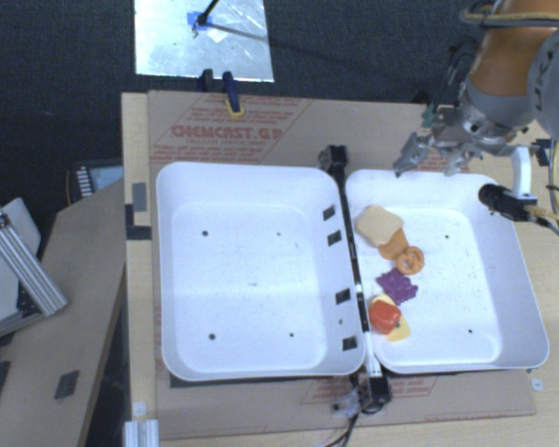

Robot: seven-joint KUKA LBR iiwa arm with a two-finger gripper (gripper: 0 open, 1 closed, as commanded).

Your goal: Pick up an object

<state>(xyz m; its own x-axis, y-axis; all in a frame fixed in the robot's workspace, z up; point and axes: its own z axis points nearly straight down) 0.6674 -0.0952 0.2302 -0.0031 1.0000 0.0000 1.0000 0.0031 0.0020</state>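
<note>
Gripper hangs over far rim of right shallow white plastic bin, prongs spread, nothing between them. Toys cluster against that bin's left wall, well apart from gripper: beige bread-shaped slab, orange ring, purple grape-like lump, red tomato-like piece.

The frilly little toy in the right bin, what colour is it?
Purple, seen clearly in the camera view, lying between the orange ring and the red piece.
</note>
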